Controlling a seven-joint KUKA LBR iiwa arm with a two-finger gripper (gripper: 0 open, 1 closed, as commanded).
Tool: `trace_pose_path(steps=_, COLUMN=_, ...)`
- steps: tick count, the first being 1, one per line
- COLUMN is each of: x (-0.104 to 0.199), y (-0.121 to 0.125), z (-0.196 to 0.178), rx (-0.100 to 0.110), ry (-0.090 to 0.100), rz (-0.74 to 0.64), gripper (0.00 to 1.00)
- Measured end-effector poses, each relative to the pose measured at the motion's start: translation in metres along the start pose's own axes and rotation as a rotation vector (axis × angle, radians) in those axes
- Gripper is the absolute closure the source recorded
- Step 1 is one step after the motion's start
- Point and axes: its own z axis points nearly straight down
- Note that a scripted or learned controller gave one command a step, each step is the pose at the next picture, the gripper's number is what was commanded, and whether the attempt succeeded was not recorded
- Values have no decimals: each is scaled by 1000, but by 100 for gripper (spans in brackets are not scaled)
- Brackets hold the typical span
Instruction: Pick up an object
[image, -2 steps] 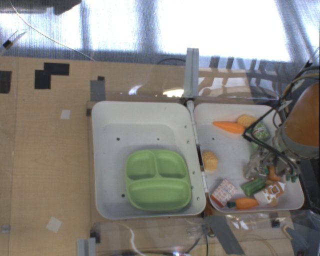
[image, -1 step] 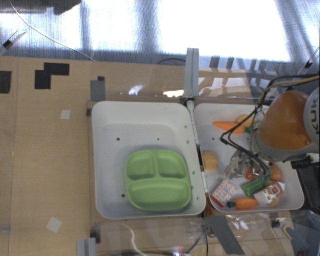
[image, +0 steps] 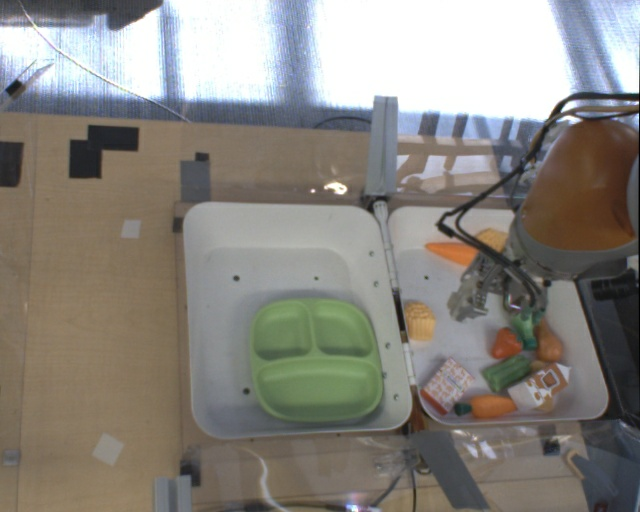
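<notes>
I've got the gripper (image: 497, 293) low in the right bin (image: 598, 400); can't tell its grip state; nearest pick, the green piece (image: 524, 329), sits just below-right of it; corn (image: 419, 322) lies further left.

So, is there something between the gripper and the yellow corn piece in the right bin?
Nothing visible. The gripper hangs over the right bin, and the yellow corn piece lies to its left on bare white floor. The other toys, like the orange carrot, lie off that path.
</notes>
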Motion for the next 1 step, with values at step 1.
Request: trace_pose_path(steps=1, x=-72, y=-15, z=99, rx=5, ry=21, rz=7, gripper=100)
